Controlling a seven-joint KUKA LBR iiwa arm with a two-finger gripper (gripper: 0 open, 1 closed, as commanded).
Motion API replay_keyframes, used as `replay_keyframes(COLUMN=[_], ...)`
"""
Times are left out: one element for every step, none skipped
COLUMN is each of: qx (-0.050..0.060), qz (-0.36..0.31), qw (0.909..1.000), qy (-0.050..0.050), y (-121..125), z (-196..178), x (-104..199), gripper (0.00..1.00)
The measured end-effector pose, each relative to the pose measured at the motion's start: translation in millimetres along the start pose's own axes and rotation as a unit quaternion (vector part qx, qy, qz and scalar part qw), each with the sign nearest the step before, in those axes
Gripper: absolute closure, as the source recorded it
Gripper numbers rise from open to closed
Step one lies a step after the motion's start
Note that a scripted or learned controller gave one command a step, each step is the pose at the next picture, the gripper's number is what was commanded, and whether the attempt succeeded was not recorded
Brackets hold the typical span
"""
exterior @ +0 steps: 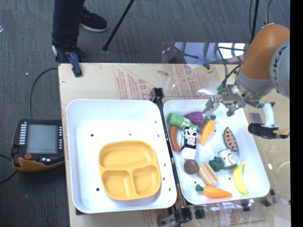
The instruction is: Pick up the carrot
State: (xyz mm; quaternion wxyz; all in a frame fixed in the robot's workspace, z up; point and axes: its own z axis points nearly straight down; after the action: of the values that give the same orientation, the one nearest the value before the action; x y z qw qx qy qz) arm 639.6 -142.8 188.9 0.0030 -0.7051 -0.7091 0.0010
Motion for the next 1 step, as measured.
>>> replay_keyframes(qx=[-0.011], qz=[0.12], qw=[0.9928], qy=[0.0], y=[-5.7], z=[87.0], x=[-20.7], gripper=[0.0])
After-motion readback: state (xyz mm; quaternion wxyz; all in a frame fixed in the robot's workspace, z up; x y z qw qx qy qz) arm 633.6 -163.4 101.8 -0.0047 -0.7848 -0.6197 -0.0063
